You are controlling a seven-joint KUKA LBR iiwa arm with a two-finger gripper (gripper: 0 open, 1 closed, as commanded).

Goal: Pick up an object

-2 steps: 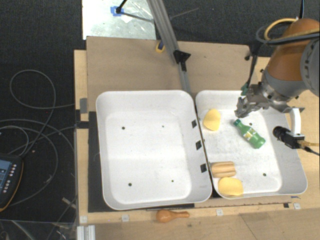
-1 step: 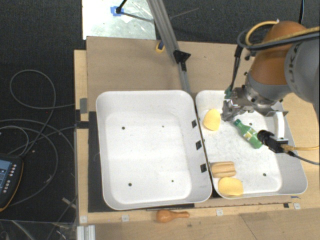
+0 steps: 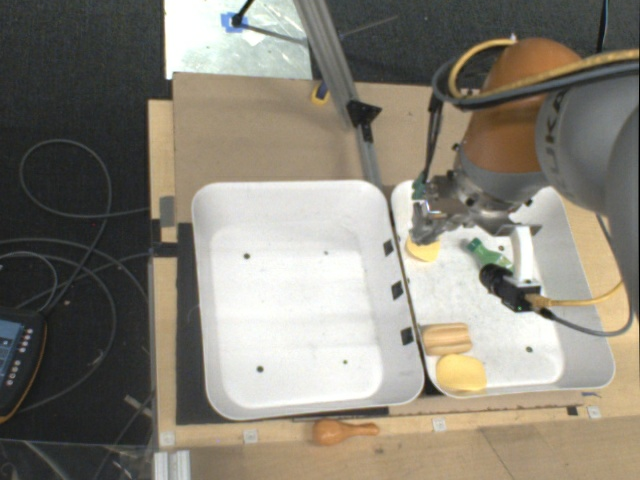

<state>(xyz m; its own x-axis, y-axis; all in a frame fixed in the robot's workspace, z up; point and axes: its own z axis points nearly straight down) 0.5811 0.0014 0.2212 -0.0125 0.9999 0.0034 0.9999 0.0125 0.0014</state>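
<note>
On the worktop's front edge I see a small tan wooden pear-shaped piece (image 3: pixel 345 430). In the right white bin (image 3: pixel 580 368), a tan bun-like roll (image 3: pixel 446 338) and a yellow rounded lump (image 3: pixel 462 373) sit at its front-left corner. The end effector (image 3: pixel 424 230) hangs over a pale yellow disc (image 3: pixel 424 252) by the bin's left wall; I cannot tell its opening.

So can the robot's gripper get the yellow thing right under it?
Probably yes. The gripper hangs right over the small yellow piece in the right bin, and nothing lies between them.
</note>
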